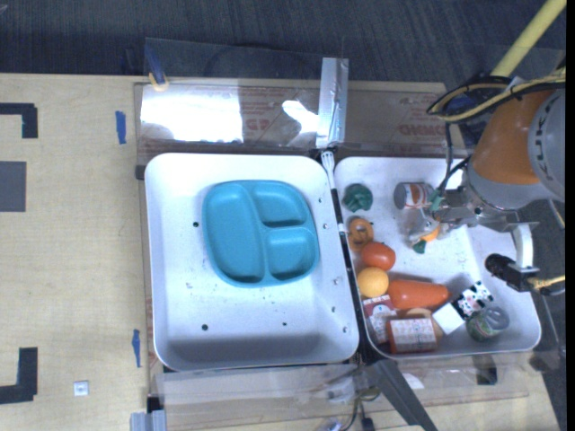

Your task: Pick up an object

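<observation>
Right bin [526, 268], toys beside gripper [429, 227]

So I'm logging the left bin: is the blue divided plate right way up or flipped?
Right way up: the blue plate shows its three hollow compartments facing the camera.

You get a bright, even overhead light, with strong glare on the clear panel [193, 115] behind the bins. Shadows stay soft; small items look slightly blurred.

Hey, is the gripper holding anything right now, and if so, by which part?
Cannot be told: the gripper sits low in the right bin beside a small can.
</observation>
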